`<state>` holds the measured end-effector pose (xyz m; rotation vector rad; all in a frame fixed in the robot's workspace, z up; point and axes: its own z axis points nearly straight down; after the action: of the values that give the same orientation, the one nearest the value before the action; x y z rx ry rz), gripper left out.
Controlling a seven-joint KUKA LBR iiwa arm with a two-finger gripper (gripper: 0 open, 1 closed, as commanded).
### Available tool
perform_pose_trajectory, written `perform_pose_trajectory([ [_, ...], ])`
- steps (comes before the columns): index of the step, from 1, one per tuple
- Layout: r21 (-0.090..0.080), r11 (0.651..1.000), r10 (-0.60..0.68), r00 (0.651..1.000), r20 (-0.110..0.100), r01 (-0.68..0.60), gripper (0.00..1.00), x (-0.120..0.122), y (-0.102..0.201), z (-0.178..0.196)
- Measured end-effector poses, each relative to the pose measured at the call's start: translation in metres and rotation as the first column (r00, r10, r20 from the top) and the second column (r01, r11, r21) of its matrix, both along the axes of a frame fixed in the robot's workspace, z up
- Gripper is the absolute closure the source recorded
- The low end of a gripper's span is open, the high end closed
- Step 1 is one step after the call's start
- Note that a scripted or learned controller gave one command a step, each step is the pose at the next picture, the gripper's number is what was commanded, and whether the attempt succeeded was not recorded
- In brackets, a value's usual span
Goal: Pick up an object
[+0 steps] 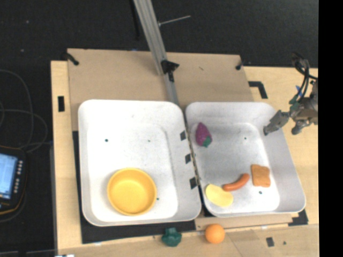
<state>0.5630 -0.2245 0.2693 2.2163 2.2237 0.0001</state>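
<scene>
Candidate objects, right bin (278, 143): one purple grape-like piece (202, 134) at the left wall, upper half; one orange sausage-shaped piece (236, 183) lying aslant on the floor toward the near side; one orange-brown block (261, 175) just right of it, apart by a narrow gap; one pale yellow lemon-like piece (218, 196) at the near left corner, its edge close to or touching the sausage's lower end, contact not resolvable. Left bin (96, 122): one yellow bowl (132, 191), upright, near side. Outside the bins on the bench's front strip: one orange ball (215, 233) and one green piece (171, 236), near each other. Gripper (292, 123): at the right bin's upper right rim, above or just outside the wall, well apart from every object; nothing lies between its fingers; their spread cannot be told at this size. Arm: enters from the right edge, wrist low, a grey finger slanting down-left toward the bin. Step judged: approach, no grasp begun. Next move calls for travel left and toward the near side over a chosen piece, then descent; the block and sausage lie nearest.
</scene>
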Motion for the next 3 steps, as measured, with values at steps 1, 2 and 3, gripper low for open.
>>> perform_pose_trajectory([
  [1, 0.000, 1.000, 0.000, 1.000, 0.000, 0.000, 0.00, 0.000, 0.000, 0.000],
  [2, 0.000, 1.000, -0.003, 1.000, -0.003, 0.003, 0.00, 0.000, 0.002, -0.041],
  [3, 0.001, 1.000, -0.003, 1.000, -0.006, 0.003, 0.00, 0.002, -0.002, -0.104],
])
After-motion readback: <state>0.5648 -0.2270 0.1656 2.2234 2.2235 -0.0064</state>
